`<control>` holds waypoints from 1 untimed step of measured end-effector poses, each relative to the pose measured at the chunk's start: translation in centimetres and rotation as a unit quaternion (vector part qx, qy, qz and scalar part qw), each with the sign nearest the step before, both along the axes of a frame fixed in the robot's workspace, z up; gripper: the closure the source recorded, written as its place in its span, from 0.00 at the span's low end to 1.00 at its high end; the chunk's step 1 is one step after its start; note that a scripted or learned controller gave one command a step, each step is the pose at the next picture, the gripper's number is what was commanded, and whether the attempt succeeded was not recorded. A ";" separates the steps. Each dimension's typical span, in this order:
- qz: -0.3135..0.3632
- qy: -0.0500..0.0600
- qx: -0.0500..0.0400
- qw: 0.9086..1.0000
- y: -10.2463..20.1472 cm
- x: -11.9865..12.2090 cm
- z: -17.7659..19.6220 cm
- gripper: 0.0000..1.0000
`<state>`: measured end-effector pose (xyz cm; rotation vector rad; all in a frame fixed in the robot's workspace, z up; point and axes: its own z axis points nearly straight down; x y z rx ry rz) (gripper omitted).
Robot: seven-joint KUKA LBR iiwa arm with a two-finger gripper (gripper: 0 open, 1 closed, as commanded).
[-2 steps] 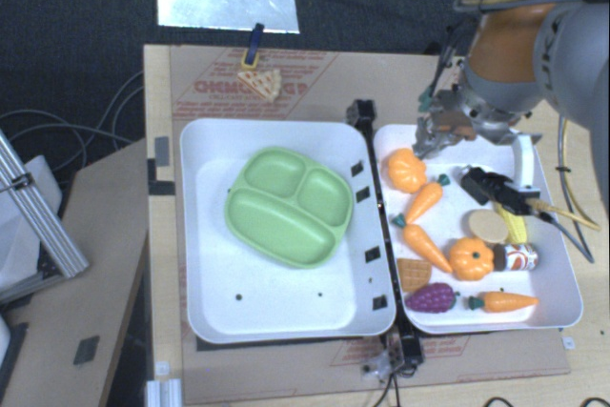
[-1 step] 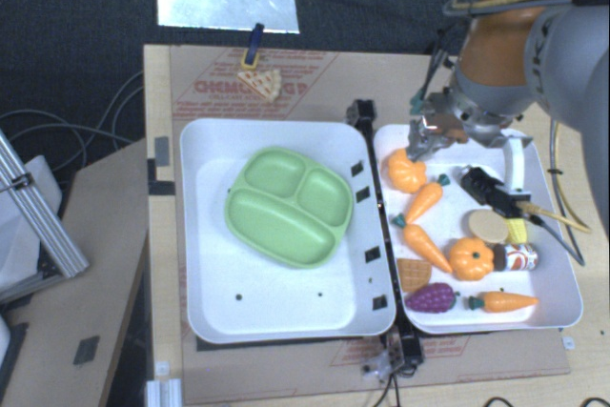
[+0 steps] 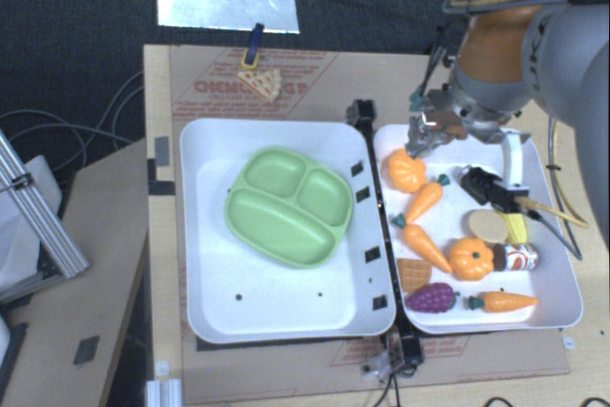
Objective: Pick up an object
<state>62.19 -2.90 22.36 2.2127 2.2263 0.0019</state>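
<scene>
Even bright light, slight softness

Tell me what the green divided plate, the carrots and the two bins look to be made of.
Green divided plate: likely moulded plastic, matte, with soft rounded compartment ridges and even colour.
Carrots: probably toy plastic or rubber; uniform orange with slight sheen.
Bins: seemingly thin white plastic, smooth, with rounded corners and faint glare.
</scene>
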 end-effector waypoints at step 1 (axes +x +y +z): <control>0.000 0.000 0.000 1.000 -0.2 0.1 0.4 1.00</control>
